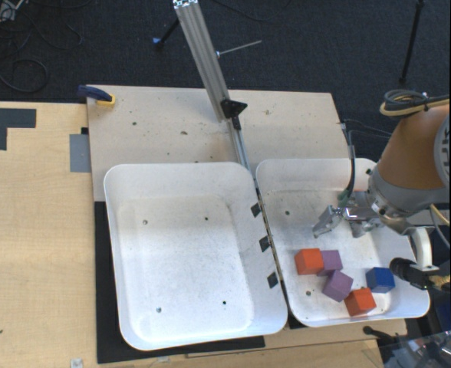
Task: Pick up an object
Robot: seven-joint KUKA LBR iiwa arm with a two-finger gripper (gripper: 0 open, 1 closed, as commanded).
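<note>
Several small blocks lie in the near part of the right bin [302,176]. An orange block [310,261] touches a purple block [331,261]. A second purple block [337,285] sits just below them, beside another orange block [360,301]. A blue block [380,279] lies further right. My gripper [340,226] hangs over the middle of the right bin, above and slightly behind the blocks. Its two metal fingers [321,224] are spread apart with nothing between them.
The left bin [133,182] stands beside the right one, with black clips [262,242] along the shared edge. A slanted aluminium bar [206,56] rises from behind the bins. The arm's orange wrist [409,156] covers the right bin's far right corner.
</note>
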